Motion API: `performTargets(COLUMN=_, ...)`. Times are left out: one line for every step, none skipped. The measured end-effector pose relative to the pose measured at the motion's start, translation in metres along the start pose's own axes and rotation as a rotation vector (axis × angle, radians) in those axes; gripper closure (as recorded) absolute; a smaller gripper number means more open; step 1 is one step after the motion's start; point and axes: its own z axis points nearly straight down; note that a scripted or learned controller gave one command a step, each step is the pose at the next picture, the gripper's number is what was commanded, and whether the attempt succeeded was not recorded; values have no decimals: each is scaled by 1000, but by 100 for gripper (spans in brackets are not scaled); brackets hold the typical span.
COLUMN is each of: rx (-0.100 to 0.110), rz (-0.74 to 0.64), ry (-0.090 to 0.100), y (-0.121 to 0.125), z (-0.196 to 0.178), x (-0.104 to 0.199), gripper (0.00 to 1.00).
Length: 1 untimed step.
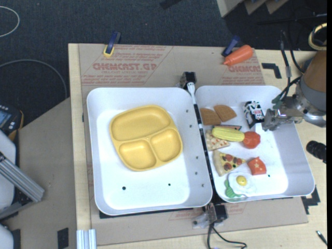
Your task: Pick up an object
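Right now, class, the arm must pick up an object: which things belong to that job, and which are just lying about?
Belong to the job:
tool
corn cob
tomato
pizza slice
fried egg
strawberry

Lying about:
yellow divided plate
orange clamp

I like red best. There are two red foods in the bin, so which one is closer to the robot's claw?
The round tomato beside the corn; the strawberry lies farther from the gripper.

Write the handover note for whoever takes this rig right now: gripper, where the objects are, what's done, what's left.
Gripper: over the right bin, near its far right side, beside the small black-and-white toy; finger state unclear, nothing seen held.
Objects: corn, tomato, pizza slice, fried egg, all lying in the right bin. Yellow divided plate in the left bin.
Done: no pick yet.
Left: grasp and lift one object.
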Motion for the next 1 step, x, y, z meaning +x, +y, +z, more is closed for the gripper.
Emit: performTargets(rx=2, rz=0, ry=0, y=1, z=-10, x=0, gripper=100)
